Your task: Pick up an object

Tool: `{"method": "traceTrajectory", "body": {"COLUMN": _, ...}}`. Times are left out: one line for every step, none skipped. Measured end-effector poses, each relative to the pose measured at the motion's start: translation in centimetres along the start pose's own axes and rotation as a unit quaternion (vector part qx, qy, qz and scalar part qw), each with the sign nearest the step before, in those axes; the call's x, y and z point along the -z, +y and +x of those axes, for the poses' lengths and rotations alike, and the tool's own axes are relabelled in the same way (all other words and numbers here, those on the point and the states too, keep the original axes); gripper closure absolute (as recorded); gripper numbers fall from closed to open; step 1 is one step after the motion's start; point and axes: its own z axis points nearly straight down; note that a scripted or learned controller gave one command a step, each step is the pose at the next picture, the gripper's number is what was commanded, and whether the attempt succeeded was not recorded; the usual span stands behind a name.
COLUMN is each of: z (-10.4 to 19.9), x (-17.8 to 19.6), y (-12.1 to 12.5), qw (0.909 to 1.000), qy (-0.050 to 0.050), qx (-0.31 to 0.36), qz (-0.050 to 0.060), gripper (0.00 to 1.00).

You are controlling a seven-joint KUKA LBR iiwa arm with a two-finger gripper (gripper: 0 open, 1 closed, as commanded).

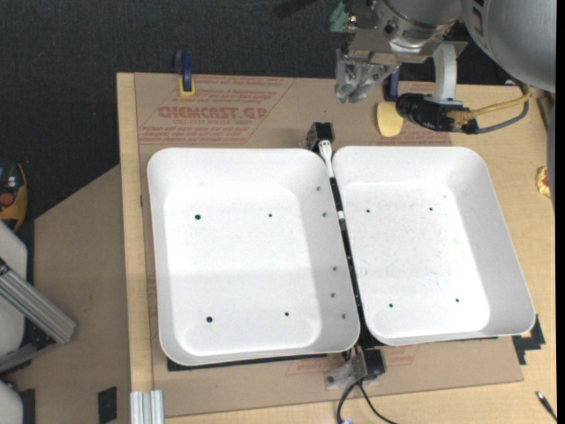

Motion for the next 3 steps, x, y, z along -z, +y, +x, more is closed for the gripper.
{"method": "traceTrajectory", "body": {"z": 11.9, "x": -5.8, "y": -0.4, "qw": 0.9999, "qy": 0.003, "qx": 0.008, "qz": 0.008, "gripper": 1.0}}
{"method": "traceTrajectory", "body": {"z": 6.8, "x": -1.6, "y": -0.1, "qw": 1.0, "qy": 0.001, "qx": 0.001, "qz": 0.001, "gripper": 1.0}}
{"method": "traceTrajectory", "body": {"z": 15.0, "x": -12.9, "y": -1.2, "qw": 0.9999, "qy": 0.001, "qx": 0.006, "qz": 0.01, "gripper": 1.0}}
